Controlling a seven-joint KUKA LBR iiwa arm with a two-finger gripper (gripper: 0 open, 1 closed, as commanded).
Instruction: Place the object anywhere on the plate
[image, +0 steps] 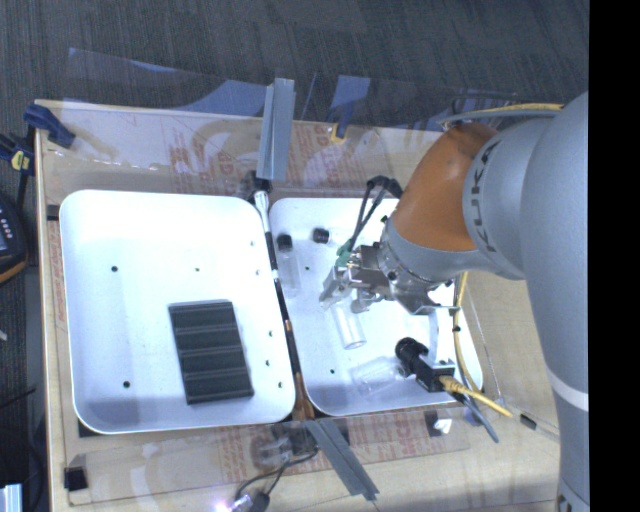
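Note:
A dark ribbed rectangular plate (210, 351) lies flat in the left bin (90, 215), toward its front. My gripper (342, 287) hangs over the middle of the right bin (300, 215). Just below its tip is a small clear plastic object (351, 329), close to the gripper; whether they touch is unclear. A second clear object (372, 376) lies nearer the front wall of that bin. The grey arm with its orange band (440, 200) covers the right half of this bin.
Two small dark objects (284, 241) (320, 235) sit near the back of the right bin. A raised divider (278, 300) separates the two bins. A grey metal bar (274, 128) stands behind them on the bench.

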